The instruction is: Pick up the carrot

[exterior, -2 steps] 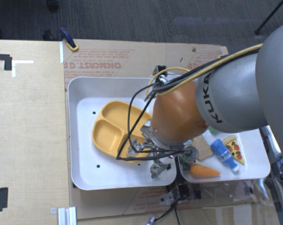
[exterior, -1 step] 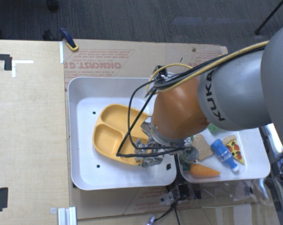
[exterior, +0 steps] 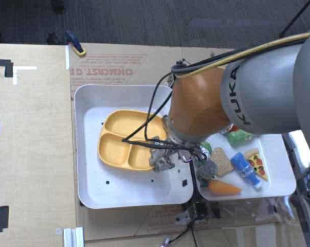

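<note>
The grey arm reaches in from the right edge of the bench and angles down toward its middle, its orange band sitting just above the wrist. Black cables and one yellow cable run along the arm and loop around the wrist. The gripper points downward over the left bin, near that bin's right wall and front edge. Its fingertips are too cluttered to read.

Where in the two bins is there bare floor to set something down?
Free: the left white bin, its floor below and left of the yellow divided plastic plate. Crowded: the right white bin, with the orange carrot, cracker and blue bottle.
</note>
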Motion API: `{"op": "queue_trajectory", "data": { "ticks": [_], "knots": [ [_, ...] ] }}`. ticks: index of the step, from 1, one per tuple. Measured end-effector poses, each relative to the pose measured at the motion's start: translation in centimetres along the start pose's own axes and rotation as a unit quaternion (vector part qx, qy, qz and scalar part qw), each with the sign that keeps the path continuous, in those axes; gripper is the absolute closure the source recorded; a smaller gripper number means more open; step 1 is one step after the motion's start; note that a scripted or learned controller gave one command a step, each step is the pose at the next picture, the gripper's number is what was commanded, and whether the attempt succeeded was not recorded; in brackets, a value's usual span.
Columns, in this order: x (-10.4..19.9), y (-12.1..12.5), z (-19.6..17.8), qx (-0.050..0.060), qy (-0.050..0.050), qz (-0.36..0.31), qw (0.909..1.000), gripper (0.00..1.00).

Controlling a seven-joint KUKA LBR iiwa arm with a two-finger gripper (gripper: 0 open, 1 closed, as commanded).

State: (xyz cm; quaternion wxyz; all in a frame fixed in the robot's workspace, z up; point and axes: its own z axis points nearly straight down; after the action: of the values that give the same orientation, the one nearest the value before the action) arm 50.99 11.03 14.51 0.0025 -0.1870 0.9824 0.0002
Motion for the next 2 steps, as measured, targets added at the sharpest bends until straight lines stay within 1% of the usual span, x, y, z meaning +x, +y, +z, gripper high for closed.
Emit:
{"op": "queue_trajectory", "data": {
  "ticks": [1,2],
  "knots": [
    [0.40,5.44,-6.70,0.000,0.001,0.098,0.9952,1.00],
    [0.36,5.42,-6.80,0.000,0.000,0.098,0.9952,0.00]
  ]
}}
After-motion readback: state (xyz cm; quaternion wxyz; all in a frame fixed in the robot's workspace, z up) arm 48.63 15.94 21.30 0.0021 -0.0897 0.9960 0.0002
